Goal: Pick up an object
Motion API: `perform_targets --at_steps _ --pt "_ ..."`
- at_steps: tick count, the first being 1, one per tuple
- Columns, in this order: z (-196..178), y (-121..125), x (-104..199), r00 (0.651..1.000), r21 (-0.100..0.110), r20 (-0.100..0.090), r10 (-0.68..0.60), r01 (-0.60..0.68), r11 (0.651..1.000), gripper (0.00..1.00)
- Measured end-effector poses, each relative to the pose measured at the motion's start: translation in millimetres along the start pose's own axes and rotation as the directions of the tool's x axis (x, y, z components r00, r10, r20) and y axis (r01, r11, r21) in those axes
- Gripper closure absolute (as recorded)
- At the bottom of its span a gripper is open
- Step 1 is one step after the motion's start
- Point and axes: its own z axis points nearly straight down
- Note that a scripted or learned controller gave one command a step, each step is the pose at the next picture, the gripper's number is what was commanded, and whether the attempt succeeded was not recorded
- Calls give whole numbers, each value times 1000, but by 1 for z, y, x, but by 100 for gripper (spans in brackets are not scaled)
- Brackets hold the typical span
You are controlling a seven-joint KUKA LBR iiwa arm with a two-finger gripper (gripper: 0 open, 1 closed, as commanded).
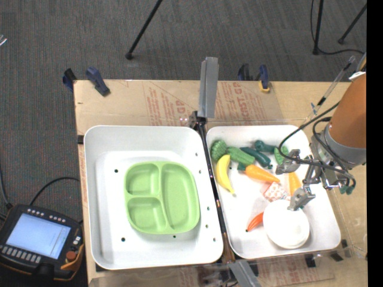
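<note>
The right bin (332, 232) holds toy food. A yellow banana (224, 172) lies at its left, next to green vegetables (240, 156) and a dark teal piece (263, 147). An orange carrot (261, 173) sits mid-bin, with a red-and-white piece (274, 191) just below it. A white round dish (287, 223) rests at the front, and a small orange-red piece (255, 222) pokes out at its left. My gripper (295, 181) hangs over the bin's right half, open, fingers spread wide. An orange piece (294, 185) lies in the gap between them, not clamped.
The left bin (96, 160) carries a green three-compartment tray (161, 197). A grey upright post (207, 91) stands behind the divide between the bins. Clamps sit along the bench's back edge, and a teach pendant (39, 238) lies on the floor at the lower left.
</note>
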Motion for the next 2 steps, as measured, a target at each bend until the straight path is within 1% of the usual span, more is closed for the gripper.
perform_targets --at_steps 1,2 --pt "126 18 -39 1000 -2 -2 3 -3 1000 0" --pt "123 26 -97 1000 -1 5 28 -28 1000 0"
